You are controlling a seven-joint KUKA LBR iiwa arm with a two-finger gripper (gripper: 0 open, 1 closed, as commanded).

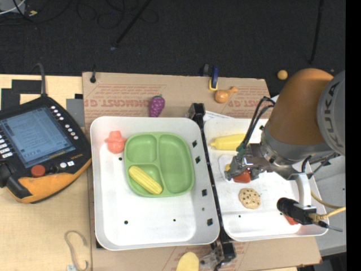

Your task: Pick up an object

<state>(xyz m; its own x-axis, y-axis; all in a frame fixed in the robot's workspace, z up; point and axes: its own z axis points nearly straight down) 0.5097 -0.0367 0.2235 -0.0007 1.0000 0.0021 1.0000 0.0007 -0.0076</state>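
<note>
Gripper (238, 173), its grip state impossible to tell, sits low in the right bin (265, 230) over a red object (242, 178) between banana (228, 142) and cookie (249, 197); a clean pick likely needs a centred, straight lift

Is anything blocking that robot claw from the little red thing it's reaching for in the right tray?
Nothing visible does. The gripper is down in the right bin, right at the red object, with no other item between them. The cookie lies nearer the camera and the banana farther back, both off to the side.
</note>
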